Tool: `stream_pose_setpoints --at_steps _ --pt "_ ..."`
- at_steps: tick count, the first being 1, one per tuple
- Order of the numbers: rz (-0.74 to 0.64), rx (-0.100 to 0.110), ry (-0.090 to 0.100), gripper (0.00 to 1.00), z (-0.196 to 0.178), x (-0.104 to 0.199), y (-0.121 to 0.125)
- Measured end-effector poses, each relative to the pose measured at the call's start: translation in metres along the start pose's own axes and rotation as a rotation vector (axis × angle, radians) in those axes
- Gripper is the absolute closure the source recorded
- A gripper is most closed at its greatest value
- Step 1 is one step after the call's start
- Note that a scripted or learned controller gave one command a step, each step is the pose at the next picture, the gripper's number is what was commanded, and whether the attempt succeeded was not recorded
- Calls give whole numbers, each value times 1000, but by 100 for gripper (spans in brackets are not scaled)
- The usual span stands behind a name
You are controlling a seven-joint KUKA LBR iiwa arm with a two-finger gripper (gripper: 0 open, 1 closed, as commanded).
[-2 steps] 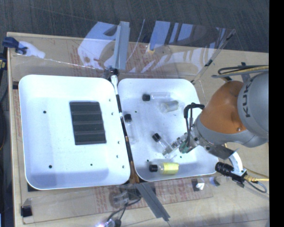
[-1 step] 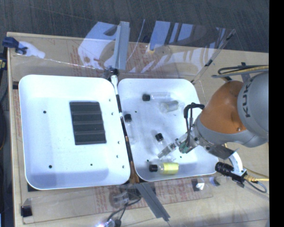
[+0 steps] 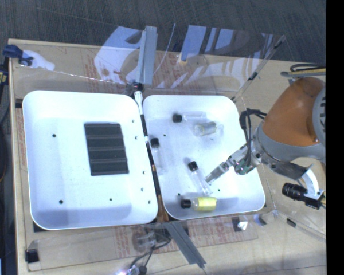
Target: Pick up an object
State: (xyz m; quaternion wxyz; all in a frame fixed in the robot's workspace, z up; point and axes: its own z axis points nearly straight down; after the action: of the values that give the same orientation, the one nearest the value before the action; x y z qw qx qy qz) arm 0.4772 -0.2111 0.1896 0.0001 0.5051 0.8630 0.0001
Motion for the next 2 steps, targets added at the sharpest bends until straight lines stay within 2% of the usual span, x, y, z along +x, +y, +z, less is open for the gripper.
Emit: stream_pose_setpoints --at_steps 1,2 --pt "-113 2 2 0 86 -38 70" --pt "-279 0 -1 0 18 -31 58"
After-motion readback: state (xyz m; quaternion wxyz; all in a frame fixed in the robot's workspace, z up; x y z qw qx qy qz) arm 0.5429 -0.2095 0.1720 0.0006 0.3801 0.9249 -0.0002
